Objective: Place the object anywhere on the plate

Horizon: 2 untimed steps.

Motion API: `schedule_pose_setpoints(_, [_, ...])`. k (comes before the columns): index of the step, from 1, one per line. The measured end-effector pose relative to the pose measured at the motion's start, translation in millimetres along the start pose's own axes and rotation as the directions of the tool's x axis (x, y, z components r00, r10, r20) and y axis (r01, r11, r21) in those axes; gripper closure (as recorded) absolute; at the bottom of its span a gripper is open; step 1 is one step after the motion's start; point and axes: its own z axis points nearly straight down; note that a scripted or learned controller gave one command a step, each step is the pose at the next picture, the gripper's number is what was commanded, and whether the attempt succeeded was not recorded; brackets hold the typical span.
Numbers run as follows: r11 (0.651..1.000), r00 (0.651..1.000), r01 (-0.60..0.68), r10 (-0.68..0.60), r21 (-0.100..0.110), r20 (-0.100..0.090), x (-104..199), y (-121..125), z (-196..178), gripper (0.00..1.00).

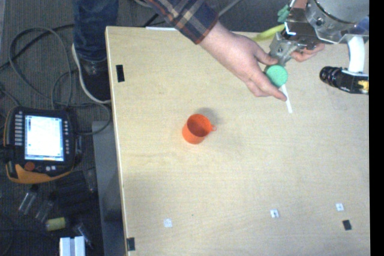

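The orange cup (pixel 197 128) stands alone on the counter (pixel 240 201). Up and right of the cup, a person's arm (pixel 240 57) in a plaid sleeve reaches across and holds the task's thing, a green-headed stick (pixel 277 75), just under the robot's hand (pixel 287 48). Whether that hand is apart or closed on anything I cannot tell; the person's grip hides it.

The likely trouble is a pinch or knock if the arm moves while skin is that close. A poor hold on the round head could also let the thing slip.

Its long axis runs steeply, green head uppermost, the white stick pointing down and slightly right, away from the cup.
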Motion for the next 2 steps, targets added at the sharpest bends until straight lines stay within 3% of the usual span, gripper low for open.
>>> schedule_pose_setpoints(1, [0.914,0.914,0.405,-0.405,0.004,-0.002,-59.2,-4.0,-46.3,1.0])
schedule_pose_setpoints(2, [0.846,0.846,0.533,-0.533,0.004,-0.004,32.1,39.5,60.3,1.0])
